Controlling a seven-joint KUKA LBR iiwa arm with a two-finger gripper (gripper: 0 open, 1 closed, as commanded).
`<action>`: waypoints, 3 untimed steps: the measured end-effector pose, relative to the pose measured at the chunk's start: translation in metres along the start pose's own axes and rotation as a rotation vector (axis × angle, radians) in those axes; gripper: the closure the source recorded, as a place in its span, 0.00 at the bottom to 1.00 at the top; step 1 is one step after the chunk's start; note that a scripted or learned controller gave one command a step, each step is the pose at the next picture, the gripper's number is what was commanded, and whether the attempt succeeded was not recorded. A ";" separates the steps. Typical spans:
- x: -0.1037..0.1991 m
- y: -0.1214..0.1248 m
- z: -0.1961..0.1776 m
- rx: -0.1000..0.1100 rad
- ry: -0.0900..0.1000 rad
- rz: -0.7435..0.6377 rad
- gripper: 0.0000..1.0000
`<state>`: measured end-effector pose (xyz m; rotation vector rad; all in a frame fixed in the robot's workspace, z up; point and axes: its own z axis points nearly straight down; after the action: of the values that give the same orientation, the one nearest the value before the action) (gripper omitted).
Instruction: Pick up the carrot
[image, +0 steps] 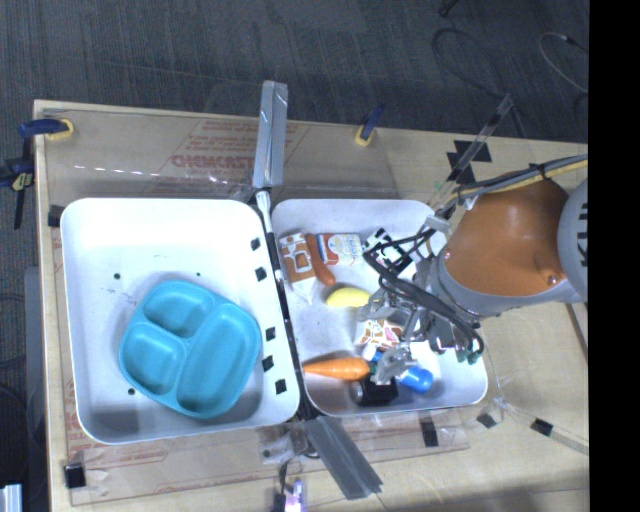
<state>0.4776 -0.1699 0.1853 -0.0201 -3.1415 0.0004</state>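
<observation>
While red printed lettering (210, 158) ran across the clear sheet at the upper middle of the frame, it lay reversed and too faint to read. A small carton (297, 257) with an orange and white label sat in the upper left of the right bin (340, 212), its print too small to make out, and a second packet (343, 247) lay just beside it. Below them rested a yellow lemon-like piece (347, 297). The carrot (338, 369) lay along the lower part of that bin, pointing left, its right end touching a dark object (376, 392) and near a blue item (418, 380). The gripper (393, 362) hung just right of the carrot's thick end amid black cables (400, 255); how wide its tips stood could not be told, and the carrot seemed to lie free on the bin floor. The left bin (100, 230) held a blue divided plate (190, 346) at lower centre.
</observation>
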 end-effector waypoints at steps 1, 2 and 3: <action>-0.004 0.025 0.096 -0.002 0.003 -0.203 0.00; -0.021 -0.018 0.023 -0.001 0.000 -0.253 0.00; -0.012 0.007 0.082 0.007 -0.011 -0.432 0.00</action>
<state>0.4893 -0.1630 0.1030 0.6561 -3.0833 0.0118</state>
